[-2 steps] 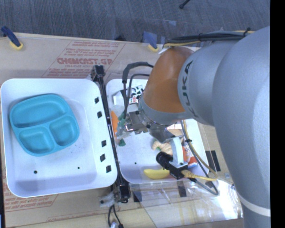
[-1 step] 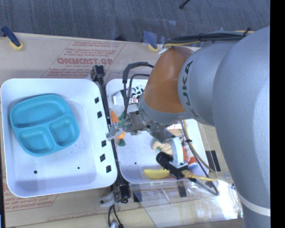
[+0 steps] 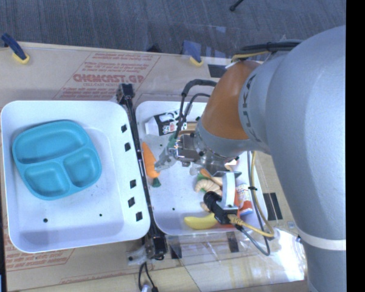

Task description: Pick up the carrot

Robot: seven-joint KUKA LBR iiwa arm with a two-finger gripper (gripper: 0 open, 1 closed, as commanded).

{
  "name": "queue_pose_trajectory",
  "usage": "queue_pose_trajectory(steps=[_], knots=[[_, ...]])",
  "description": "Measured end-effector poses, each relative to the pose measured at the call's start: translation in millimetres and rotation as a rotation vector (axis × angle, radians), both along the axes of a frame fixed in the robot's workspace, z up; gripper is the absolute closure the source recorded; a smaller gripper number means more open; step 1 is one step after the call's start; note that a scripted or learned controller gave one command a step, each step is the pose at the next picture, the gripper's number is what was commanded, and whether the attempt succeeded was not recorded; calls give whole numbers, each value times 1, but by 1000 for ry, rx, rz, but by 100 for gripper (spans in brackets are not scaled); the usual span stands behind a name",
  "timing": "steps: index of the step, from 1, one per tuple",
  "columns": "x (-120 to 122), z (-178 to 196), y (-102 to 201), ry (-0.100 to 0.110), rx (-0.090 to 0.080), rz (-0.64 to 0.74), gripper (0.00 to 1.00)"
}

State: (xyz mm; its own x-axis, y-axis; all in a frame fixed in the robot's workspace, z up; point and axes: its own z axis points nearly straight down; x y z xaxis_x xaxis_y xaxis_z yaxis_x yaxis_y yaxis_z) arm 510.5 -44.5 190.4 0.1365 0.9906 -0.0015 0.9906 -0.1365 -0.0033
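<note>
Brown cardboard printed with red lettering covers the bench [image 3: 79, 72], and dark grey carpet lies beyond its far edge. Two shallow white plastic bins sit side by side on the cardboard, joined along a black clipped seam.

Seen from the fixed overhead camera, the left bin [image 3: 24, 224] holds a turquoise plastic divided plate [image 3: 56, 158] with three compartments, lying in the bin's upper left part.

The right bin [image 3: 173, 215] holds the clutter. A small orange carrot with a green stem end [image 3: 149, 163] lies against the bin's left wall, just beside the seam, its length running roughly along that wall with the green end toward the camera. A yellow banana [image 3: 202, 222] lies near the bin's front edge. A black-and-white printed packet [image 3: 164, 125] rests near the far wall. A few more coloured toy items are bunched under the arm's wrist, too covered to name.

The grey arm with its orange band [image 3: 231, 111] reaches in from the right and hangs over the right bin. Its two-finger gripper [image 3: 168, 155] points toward the left wall, its tip just beside the carrot. The metal fingers are too blurred and small to show whether they are spread or closed, and nothing can be seen clamped between them.
</note>
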Motion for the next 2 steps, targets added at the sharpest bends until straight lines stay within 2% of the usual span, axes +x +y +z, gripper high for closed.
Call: queue_pose_trajectory(steps=[1, 2], knots=[[30, 1, -3, -1, 2, -61, 0], [33, 1, 2, 0, 0, -267, 0]])
